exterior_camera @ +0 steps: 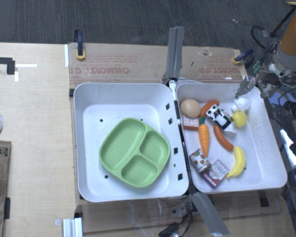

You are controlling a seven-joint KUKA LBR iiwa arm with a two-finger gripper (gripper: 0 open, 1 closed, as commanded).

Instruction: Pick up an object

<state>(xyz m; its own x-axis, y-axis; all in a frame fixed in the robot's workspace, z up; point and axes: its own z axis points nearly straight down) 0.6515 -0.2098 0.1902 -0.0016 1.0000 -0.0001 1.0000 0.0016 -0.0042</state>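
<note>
The right bin (pixel 260 147) holds several toy foods: a beige egg (pixel 190 107), a carrot (pixel 203 138), a red sausage (pixel 223 138), a banana (pixel 238 162), a yellow lemon (pixel 240 119), a small white ball (pixel 241 103) and a black-and-white cow toy (pixel 218 116). A small can (pixel 199 160) and a red-white packet (pixel 216 172) lie near the front. My gripper (pixel 246 86) hangs over the bin's far right corner, just above the white ball, with nothing seen in it.
The left bin (pixel 89 113) holds a green divided plate (pixel 134 152). A grey metal bar (pixel 175 53) rises between the bins at the back. Clamps (pixel 79 46) (pixel 242 57) grip the cardboard behind. Cables hang at the right edge.
</note>
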